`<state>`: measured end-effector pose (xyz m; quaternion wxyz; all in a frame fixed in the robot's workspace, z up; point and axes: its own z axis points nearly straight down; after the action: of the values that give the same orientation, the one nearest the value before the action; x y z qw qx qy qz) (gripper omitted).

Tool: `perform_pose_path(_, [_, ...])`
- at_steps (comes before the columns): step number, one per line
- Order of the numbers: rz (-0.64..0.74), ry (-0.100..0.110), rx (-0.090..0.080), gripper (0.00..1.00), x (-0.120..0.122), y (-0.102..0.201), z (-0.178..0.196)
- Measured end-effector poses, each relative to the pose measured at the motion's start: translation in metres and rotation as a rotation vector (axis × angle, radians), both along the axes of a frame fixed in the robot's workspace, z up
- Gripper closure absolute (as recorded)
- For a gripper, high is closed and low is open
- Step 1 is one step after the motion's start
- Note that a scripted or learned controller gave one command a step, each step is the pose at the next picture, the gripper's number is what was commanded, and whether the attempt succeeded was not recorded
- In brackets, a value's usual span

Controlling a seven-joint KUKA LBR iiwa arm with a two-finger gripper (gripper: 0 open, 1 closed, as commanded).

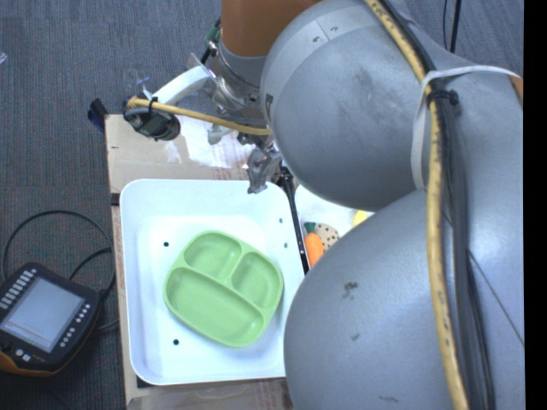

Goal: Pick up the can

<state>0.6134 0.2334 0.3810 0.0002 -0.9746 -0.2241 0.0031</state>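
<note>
The arm (385,169) fills the right side, hiding most of the right bin. The gripper (261,171) sits at the far rim of the left bin (137,254); whether it is open or closed cannot be told. A green divided plate (224,289) lies in the left bin, with bare white floor around it. The can's place cannot be told.

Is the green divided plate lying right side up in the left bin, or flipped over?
Right side up: the green divided plate shows its three hollow compartments facing upward, lying flat on the white bin's floor.

even overhead light | soft shadows | sharp focus | mild glare on arm (385,126)
</note>
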Motion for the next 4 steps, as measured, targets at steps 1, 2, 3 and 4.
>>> perform_pose_path(1, [-0.256, -0.004, -0.001, 0.00, -0.007, -0.093, 0.055])
perform_pose_path(2, [-0.255, -0.004, 0.000, 0.00, 0.023, -0.048, 0.055])
perform_pose_path(3, [-0.256, -0.003, -0.002, 0.00, -0.013, -0.064, 0.055])
perform_pose_path(4, [-0.255, -0.004, -0.002, 0.00, -0.021, -0.008, 0.055])
